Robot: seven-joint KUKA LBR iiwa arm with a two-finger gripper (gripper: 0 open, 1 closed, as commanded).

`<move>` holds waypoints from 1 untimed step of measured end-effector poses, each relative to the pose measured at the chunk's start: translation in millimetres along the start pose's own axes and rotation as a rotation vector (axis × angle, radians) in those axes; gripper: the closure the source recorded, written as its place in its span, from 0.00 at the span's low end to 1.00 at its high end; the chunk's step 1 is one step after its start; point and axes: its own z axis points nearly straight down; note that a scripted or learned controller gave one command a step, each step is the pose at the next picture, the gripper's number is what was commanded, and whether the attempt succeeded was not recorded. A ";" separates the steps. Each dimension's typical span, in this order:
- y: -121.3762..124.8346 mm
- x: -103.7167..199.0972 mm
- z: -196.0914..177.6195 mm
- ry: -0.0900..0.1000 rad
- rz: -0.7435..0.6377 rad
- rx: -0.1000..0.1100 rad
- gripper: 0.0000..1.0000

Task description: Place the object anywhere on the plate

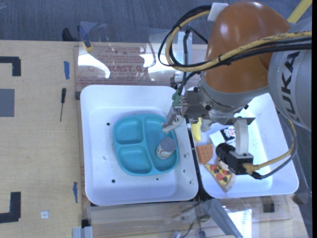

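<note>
A blue divided plate (132,144) lies in the left white bin (99,180). A small grey and white round object (166,148) rests in the plate's right-hand compartment, close to the rim. My gripper (172,120) hangs just above and slightly behind that object, over the plate's right edge. A narrow gap seems to separate the gripper's tip from the object. The arm's large orange and grey wrist covers most of the gripper body.
The right bin (280,180) holds a waffle toy (204,152), a pizza slice toy (221,175), a yellow piece (196,131) and a small black-and-white item (228,132). Cables loop above the wrist. The wooden bench (34,133) extends to the left.
</note>
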 end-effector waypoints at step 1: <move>0.0 0.0 0.0 0.000 0.000 0.000 0.00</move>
